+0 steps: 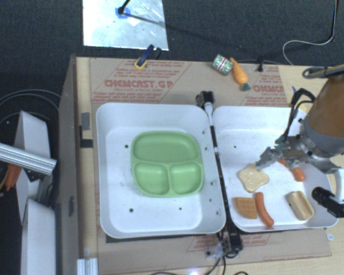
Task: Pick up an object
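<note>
Even overhead light, slightly soft focus

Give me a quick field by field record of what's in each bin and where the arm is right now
left bin: holds a green divided plate
right bin: holds a pale bread slice, a waffle piece, a sausage, a tan bun and an orange piece
arm: reaching in from the right, over the right bin
gripper: just above the bread slice, jaws state unclear
outside bins: toy carrot and small can on the cardboard behind
</note>
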{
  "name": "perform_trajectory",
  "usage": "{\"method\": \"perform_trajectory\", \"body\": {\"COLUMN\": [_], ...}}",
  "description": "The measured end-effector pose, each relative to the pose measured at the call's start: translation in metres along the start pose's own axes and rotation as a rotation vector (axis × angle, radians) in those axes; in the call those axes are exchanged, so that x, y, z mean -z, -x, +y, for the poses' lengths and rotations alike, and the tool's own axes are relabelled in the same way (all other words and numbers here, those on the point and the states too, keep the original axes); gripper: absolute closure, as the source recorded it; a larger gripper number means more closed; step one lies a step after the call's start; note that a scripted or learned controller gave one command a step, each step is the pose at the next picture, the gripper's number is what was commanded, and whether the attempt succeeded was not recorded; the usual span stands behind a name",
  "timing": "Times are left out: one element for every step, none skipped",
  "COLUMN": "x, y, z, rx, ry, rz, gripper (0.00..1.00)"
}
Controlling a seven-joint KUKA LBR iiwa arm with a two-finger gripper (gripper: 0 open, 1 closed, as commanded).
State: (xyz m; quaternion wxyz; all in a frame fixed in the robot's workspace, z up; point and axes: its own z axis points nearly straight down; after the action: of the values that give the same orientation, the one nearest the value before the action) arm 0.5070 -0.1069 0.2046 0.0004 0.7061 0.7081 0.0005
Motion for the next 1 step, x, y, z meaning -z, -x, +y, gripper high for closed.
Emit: {"method": "perform_trajectory", "body": {"x": [-0.0991], "y": [-0.0025], "z": [0.0289], "rx": [-0.001], "ry": [-0.004], "rz": [0.001], "gripper": [0.0]}}
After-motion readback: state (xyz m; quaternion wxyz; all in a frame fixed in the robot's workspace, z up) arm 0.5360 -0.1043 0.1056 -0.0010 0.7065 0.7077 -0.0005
